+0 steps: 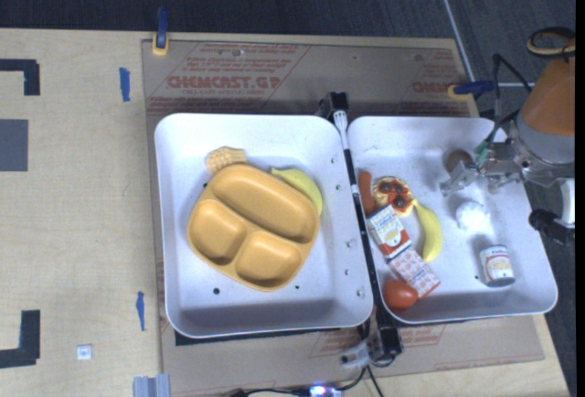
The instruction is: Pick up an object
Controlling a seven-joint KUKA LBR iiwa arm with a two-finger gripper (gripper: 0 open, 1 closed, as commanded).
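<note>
The arm [548, 112] reaches in from the right, its orange band above the wrist, and angles down over the right bin [539, 295]; the claw [460, 174] hangs low near the bin's back, above a white ball [472, 216]; whether it is apart or together, I cannot tell; a banana [430, 233], a small jar [498, 265] and a tomato [400, 295] lie nearby; the left bin [174, 203] holds a yellow divided tray [251, 226].

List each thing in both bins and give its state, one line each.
Yellow divided tray: upside down, left bin.
Corn cob: lying, partly under tray.
Banana: lying flat, right bin.
Tomato: resting against the wall.
Small jar: upright.
Gripper: low over right bin.
</note>
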